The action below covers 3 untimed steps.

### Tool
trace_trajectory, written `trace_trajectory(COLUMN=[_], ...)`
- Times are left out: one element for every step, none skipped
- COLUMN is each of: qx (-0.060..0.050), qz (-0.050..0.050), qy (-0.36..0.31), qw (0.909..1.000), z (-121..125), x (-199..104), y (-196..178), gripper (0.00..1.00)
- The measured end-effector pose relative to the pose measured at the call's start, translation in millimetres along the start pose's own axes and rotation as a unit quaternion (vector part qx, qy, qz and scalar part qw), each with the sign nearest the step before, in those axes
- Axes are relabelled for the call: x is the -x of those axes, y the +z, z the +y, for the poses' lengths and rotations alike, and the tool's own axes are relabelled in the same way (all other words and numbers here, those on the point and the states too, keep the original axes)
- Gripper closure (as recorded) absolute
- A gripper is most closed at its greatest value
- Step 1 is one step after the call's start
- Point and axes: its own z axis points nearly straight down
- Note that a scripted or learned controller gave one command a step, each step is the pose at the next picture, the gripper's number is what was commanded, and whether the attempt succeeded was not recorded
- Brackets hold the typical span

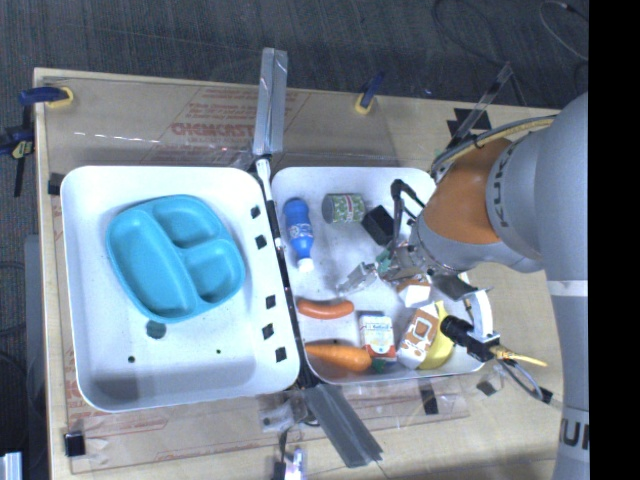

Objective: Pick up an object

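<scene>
A wooden bench (560, 418) carries two white bins – left (85, 268), right (300, 183) – side by side

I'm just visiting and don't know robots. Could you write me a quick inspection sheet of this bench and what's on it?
Surface: wooden bench bearing two white bins, left bin and right bin.
Job's things: right bin holds a blue bottle, small can, sausage, carrot, small carton, banana.
Clutter: blue divided tray in left bin.
Claw: claw low over the right bin's middle; grip unclear.
Cables: black cable looping by the wrist.
Surroundings: dark carpet; blue clamps at bench edge.
</scene>
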Motion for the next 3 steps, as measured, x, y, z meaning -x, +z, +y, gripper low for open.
trace_trajectory(qx=[0.001,0.001,-0.005], qz=[-0.001,-0.003,-0.011], qy=[-0.033,-0.079,-0.073], qw=[0.9994,0.9968,0.9972], z=[72.7,96.7,121.7], x=[-11.2,-23.4,-29.3], y=[-100.0,-2.5,-6.9], gripper=[0.00,0.00,0.00])
